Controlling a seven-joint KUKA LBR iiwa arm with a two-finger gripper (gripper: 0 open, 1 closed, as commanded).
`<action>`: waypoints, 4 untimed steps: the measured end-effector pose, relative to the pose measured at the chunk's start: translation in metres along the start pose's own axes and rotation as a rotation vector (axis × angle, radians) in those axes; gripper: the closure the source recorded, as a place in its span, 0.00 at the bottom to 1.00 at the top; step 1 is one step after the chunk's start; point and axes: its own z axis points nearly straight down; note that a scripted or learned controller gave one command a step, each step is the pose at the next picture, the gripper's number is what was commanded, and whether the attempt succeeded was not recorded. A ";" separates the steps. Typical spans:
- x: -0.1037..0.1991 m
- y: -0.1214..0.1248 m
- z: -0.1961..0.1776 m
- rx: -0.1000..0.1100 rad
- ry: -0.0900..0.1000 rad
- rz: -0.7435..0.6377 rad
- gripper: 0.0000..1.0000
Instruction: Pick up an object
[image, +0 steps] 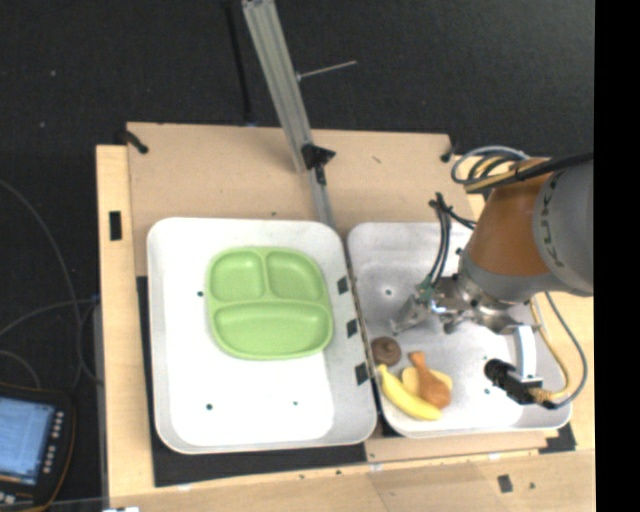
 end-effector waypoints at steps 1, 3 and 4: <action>0.000 0.002 -0.014 -0.008 0.000 0.004 1.00; -0.012 0.001 -0.097 -0.010 0.000 -0.004 1.00; 0.035 0.000 -0.101 -0.006 0.003 -0.009 1.00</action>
